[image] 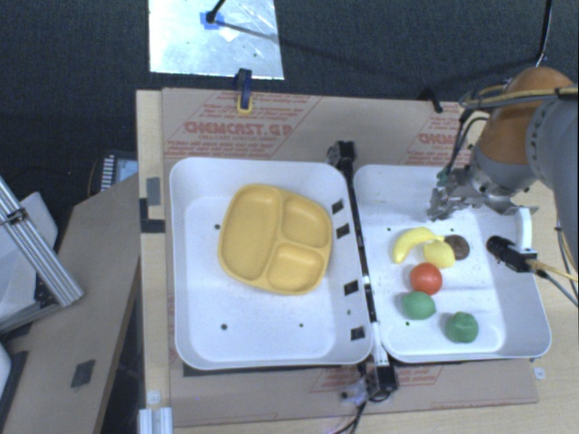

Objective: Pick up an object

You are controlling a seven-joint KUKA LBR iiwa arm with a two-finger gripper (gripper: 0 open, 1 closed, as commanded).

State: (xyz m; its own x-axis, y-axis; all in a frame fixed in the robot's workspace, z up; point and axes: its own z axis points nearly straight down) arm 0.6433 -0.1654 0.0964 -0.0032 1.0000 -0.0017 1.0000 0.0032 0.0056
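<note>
Fruit pieces in right bin, gripper above them, nothing gripped.

Lower right of frame, right bin: green piece nearest the front edge, 2nd green piece just left of it, red tomato touching that one from behind. Further back: yellow lemon, banana to its left, brown item to its right, all bunched together. Gripper sits just beyond the cluster, upper part of right bin; can't tell if spread or pinched. Left bin, centre-left: yellow divided plate. Tabletop brown board at back.
</note>
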